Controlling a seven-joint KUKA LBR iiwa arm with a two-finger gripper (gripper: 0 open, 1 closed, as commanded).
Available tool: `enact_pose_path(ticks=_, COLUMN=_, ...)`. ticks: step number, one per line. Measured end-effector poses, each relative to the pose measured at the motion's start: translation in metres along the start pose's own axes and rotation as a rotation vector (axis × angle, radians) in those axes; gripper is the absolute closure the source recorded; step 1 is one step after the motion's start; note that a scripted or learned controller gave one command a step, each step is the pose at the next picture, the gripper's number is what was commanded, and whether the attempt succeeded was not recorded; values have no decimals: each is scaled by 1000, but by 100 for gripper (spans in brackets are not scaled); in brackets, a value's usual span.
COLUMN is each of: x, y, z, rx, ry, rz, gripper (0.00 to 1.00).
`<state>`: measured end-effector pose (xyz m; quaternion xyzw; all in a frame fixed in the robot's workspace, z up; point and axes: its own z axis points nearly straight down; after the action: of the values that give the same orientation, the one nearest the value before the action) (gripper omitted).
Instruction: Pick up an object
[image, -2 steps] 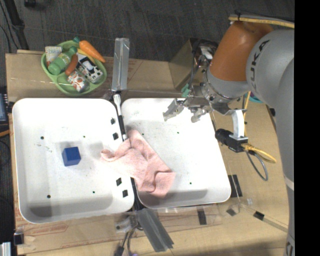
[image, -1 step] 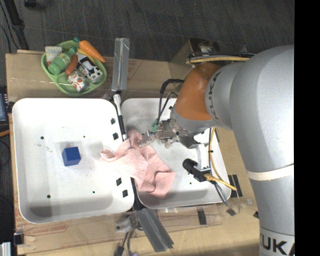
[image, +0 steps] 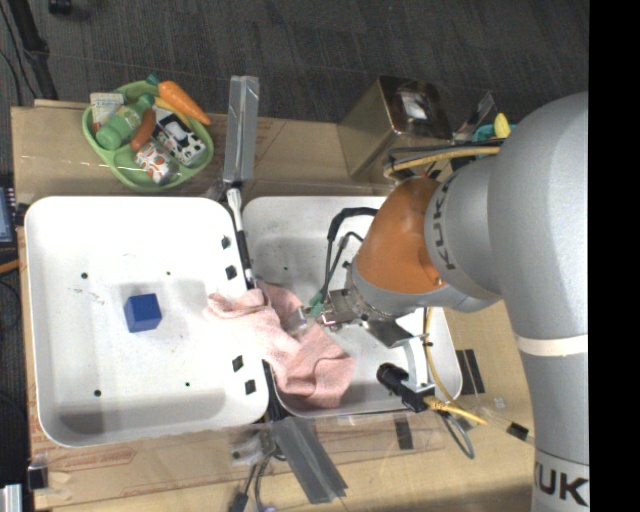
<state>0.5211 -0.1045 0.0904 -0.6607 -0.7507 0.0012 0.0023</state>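
The gripper (image: 318, 312) sits low in the right bin (image: 290, 225) against the pink cloth (image: 290, 345) draped over the divider, its grip state impossible to tell, a blue cube (image: 143, 312) in the left bin (image: 60, 300)

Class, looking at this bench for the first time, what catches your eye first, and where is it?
The big grey arm with its orange band fills the right side, over the right bin. A pink cloth drapes across the divide between both bins, and a blue cube sits alone in the left bin.
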Motion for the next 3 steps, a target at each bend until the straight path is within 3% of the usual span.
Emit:
enact_pose_path(ticks=1, x=0, y=0, z=-9, rx=1, ry=-1, rz=-6, gripper=100)
enact_pose_path(ticks=2, x=2, y=-40, z=-1, rx=-3, ry=0, rz=-22, gripper=100)
enact_pose_path(ticks=3, x=2, y=-39, z=-10, rx=-2, ry=0, rz=-28, gripper=100)
